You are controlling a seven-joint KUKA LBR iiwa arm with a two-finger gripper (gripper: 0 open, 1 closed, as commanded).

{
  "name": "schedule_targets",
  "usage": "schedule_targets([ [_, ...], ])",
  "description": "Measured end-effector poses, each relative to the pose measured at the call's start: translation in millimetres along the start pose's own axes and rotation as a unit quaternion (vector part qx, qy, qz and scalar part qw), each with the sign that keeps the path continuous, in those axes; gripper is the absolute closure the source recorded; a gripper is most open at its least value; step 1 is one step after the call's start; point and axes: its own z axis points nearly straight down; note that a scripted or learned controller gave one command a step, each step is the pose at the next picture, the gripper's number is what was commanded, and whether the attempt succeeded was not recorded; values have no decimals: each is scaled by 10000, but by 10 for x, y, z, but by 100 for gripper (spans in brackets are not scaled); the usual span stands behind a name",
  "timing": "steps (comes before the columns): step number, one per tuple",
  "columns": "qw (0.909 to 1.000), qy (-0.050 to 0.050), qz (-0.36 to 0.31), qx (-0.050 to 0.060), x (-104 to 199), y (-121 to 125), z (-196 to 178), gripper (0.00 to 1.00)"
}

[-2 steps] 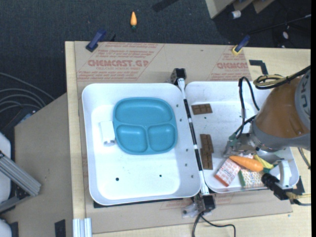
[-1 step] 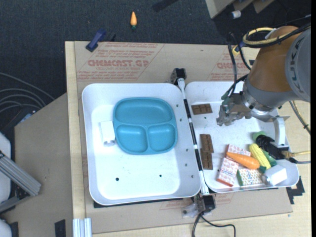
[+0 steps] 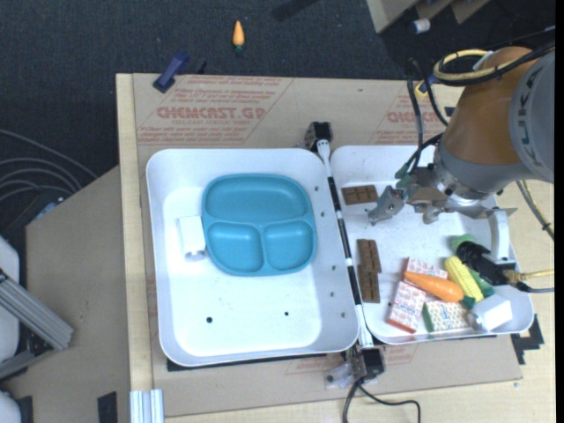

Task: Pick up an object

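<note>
My gripper [image 3: 388, 207] hangs low over the upper middle of the right bin [image 3: 388, 161], on the grey arm with its orange band [image 3: 485, 104]. A brown chocolate bar [image 3: 359, 194] lies just left of it, close to the tip. Nothing can be seen held in the gripper. Lower in the same bin lie a second brown bar [image 3: 367, 270], an orange carrot [image 3: 432, 285], a yellow corn cob [image 3: 464, 278], a patterned box [image 3: 406, 306] and a white block [image 3: 496, 312].
The left bin [image 3: 167, 280] holds a blue divided plate [image 3: 260, 223] and a small white block [image 3: 190, 236] beside it. A green piece [image 3: 462, 244] lies by the corn. On the dark floor beyond the bench sit a small carrot [image 3: 238, 33] and a blue item [image 3: 171, 72].
</note>
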Motion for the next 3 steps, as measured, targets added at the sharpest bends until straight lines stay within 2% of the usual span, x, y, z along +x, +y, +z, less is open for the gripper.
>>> schedule_targets([
  [1, 10000, 0, 8, 12, -250, 202, 990, 0],
  [2, 10000, 0, 5, 0, -247, 211, 884, 100],
  [3, 10000, 0, -2, -14, 285, -24, -482, 100],
])
